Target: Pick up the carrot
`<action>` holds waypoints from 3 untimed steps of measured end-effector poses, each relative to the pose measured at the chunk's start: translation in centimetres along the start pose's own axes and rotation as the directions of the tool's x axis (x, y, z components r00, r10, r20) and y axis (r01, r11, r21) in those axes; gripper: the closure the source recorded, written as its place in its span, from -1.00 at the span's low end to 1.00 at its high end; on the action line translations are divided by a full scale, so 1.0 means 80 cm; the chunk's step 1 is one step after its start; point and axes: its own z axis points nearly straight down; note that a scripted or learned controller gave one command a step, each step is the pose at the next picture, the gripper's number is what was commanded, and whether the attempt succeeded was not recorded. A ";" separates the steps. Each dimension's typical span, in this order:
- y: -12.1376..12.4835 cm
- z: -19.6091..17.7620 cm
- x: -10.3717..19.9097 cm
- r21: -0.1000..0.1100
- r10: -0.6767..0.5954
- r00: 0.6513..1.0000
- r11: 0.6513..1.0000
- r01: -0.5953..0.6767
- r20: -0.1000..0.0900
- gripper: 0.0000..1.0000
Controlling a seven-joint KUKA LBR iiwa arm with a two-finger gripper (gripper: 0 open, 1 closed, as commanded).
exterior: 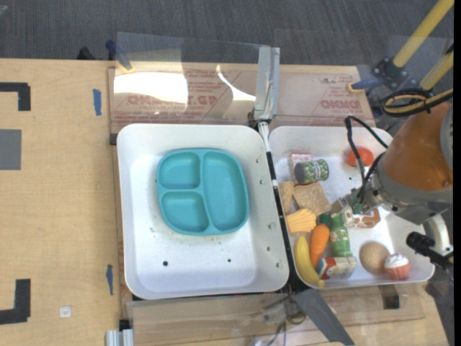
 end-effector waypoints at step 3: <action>-0.008 0.017 0.019 0.013 0.037 0.999 0.999 -0.037 -0.019 -1.00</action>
